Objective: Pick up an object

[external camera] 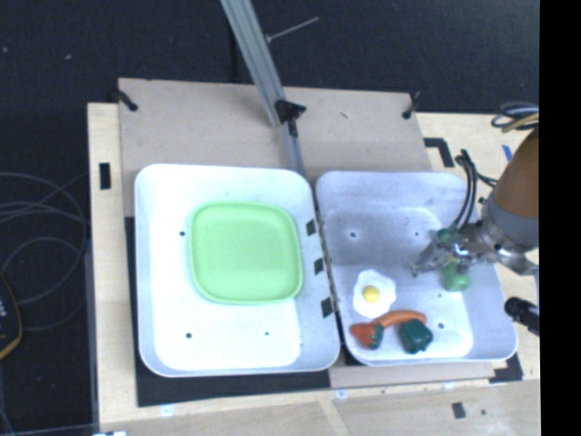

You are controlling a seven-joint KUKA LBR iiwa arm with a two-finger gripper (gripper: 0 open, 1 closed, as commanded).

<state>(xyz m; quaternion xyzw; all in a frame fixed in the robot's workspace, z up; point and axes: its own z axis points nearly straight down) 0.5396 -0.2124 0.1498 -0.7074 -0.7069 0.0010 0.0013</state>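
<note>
My gripper (pixel 444 258) hangs low over the right side of the right bin (pixel 381 203), at the end of the arm (pixel 519 193) that comes in from the right. A small light green object (pixel 456 279) lies directly under and beside the gripper tip, partly hidden by it. A toy fried egg (pixel 373 293) lies in the middle of the bin. Along the bin's near wall sit an orange carrot-like piece (pixel 402 317), a red piece (pixel 368 335) and a dark green piece (pixel 417 336).
The left bin (pixel 163 271) holds a light green square plate (pixel 245 252). A grey pole (pixel 257 53) slants down to the gap between the bins at the back. Black cables (pixel 468 189) hang by the arm's wrist.
</note>
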